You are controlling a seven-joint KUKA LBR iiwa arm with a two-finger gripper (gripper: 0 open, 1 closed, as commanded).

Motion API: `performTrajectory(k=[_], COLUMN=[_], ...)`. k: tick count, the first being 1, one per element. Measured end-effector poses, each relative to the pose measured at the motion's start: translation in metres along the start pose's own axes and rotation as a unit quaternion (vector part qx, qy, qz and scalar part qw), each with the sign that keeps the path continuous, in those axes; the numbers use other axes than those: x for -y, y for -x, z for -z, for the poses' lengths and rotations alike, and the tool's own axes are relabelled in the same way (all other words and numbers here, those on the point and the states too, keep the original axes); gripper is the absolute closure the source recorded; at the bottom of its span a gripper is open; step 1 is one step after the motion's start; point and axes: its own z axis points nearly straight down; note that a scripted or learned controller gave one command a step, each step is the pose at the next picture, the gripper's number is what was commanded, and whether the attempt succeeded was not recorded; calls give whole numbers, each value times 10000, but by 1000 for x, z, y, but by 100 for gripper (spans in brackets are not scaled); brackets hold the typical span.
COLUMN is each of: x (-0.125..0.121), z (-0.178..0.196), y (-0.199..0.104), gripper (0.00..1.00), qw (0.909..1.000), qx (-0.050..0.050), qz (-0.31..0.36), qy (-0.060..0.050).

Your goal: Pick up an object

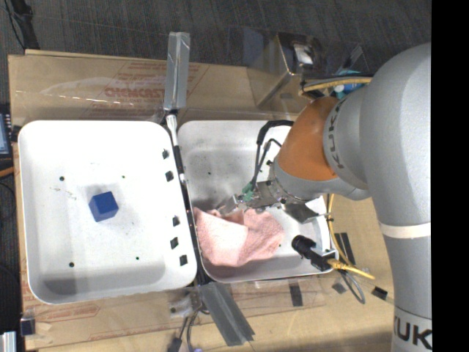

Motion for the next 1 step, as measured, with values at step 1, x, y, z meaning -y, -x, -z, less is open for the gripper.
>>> performTrajectory(k=[1], x=[3], z=[-18], y=[7], gripper=[0], qw=[9999], qx=[5], qz=[162], qy=[25])
